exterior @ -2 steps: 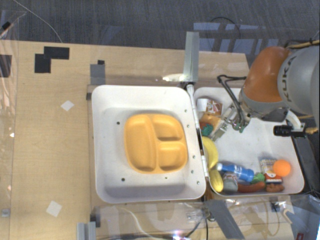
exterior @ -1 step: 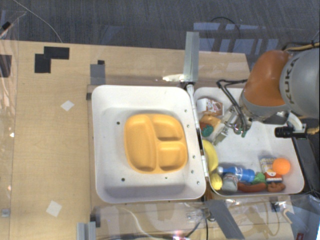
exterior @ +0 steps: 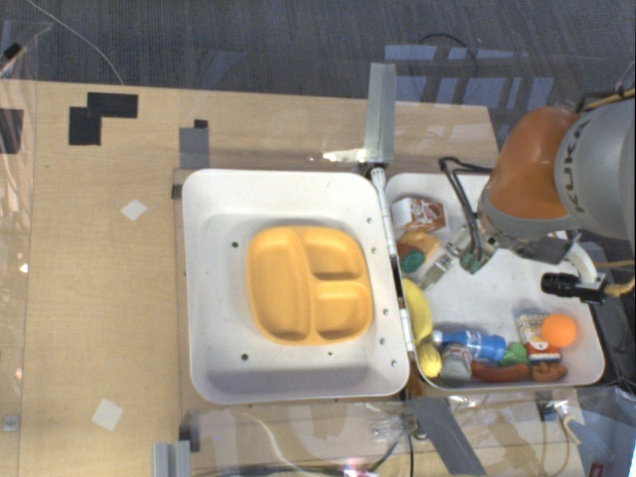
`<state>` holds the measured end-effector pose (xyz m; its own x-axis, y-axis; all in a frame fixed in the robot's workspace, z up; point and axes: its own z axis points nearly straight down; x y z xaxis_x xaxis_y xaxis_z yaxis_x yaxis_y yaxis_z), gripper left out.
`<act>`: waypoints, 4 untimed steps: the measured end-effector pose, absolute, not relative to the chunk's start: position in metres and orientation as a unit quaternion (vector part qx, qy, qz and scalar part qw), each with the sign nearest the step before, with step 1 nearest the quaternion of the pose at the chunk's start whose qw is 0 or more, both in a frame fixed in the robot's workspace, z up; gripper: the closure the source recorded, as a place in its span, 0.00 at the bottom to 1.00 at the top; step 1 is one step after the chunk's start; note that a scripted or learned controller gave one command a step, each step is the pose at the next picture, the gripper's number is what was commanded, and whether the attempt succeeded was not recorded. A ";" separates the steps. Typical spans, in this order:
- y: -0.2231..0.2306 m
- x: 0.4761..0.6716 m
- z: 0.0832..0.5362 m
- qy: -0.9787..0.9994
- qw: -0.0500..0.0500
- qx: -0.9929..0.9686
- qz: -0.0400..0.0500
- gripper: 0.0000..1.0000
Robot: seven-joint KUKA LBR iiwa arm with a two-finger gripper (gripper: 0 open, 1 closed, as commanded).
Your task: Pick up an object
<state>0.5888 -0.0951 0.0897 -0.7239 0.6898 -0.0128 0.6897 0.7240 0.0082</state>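
I am at the reaching step of the pick: my pincer (exterior: pixel 459 258) hangs low in the right shallow white plastic bin (exterior: pixel 497 296), over its upper-left part, and nothing sits between the fingers that I can see. Whether the fingers stand apart or together I cannot tell; they are small and partly lost against my own wrist.

The things I might take are all in this right bin. Nearest my pincer, just to its left, lie a small teal-green lump (exterior: pixel 411 262) and a brownish bun-like piece (exterior: pixel 417 239), with a crinkled white-and-brown snack packet (exterior: pixel 419 212) above them near the bin's far wall. A yellow banana-shaped piece (exterior: pixel 421 318) lies along the left wall. Along the near wall sit a blue-and-white plastic bottle (exterior: pixel 475 344) on its side, a dark red sausage-shaped piece (exterior: pixel 497 371), and an orange ball (exterior: pixel 560 329) beside a small orange-and-white carton (exterior: pixel 535 328).

My judgement is that the teal-green lump or the bun are the likeliest targets. The next move calls for settling over one of them and coming down with the fingers either side of it; they crowd each other and the dividing wall, so a finger could land on a neighbour.

The left shallow white plastic bin (exterior: pixel 214 266) holds a yellow moulded tray with three compartments (exterior: pixel 308 284). Both bins rest on a pale wooden counter (exterior: pixel 89 296) bearing black tape marks (exterior: pixel 99 115), with dark grey carpet (exterior: pixel 248 28) beyond.
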 end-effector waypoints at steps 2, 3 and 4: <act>-0.067 0.513 0.189 0.925 0.006 0.379 0.002 1.00; -0.160 0.504 0.183 0.877 0.004 0.481 0.000 1.00; -0.176 0.663 0.090 0.817 0.006 0.577 0.003 1.00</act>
